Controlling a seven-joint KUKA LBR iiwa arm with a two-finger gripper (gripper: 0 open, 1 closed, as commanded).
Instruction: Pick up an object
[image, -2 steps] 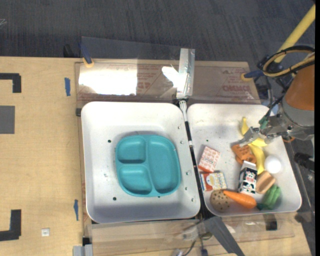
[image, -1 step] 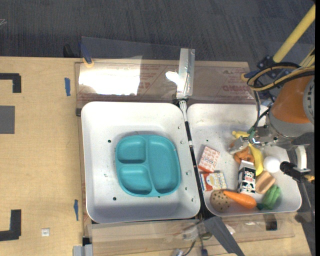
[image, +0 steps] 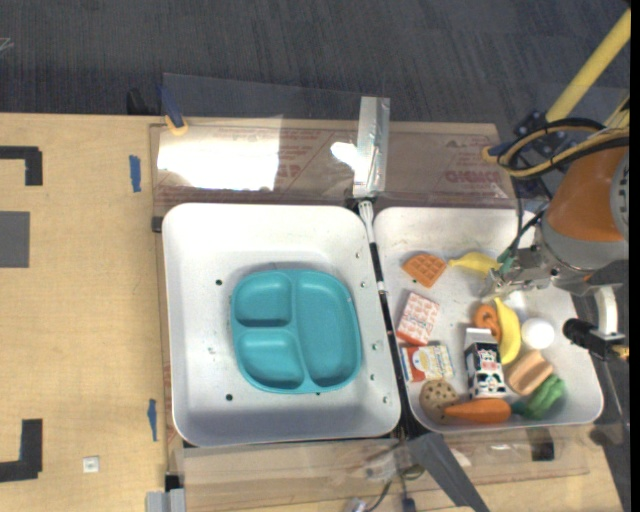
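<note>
The right bin (image: 440, 235) holds several toy foods. Among them are an orange waffle (image: 424, 267), a yellow piece (image: 473, 263), a pink and white packet (image: 418, 318), a banana (image: 509, 332), an orange ring (image: 484, 318), a black and white carton (image: 486, 368), a cookie (image: 435, 395), a carrot (image: 478, 410) and a white egg (image: 538, 333). My gripper (image: 512, 274) hangs at the bin's upper right, just right of the yellow piece and above the banana. The wrist hides its tip. I see nothing held in it.
The left bin (image: 190, 300) holds a teal divided plate (image: 297, 328). A hot dog bun (image: 528, 374) and a green piece (image: 543, 398) lie at the right bin's lower right corner. A clear panel (image: 260, 150) stands behind the bins. Yellow cables (image: 530, 140) run at the upper right.
</note>
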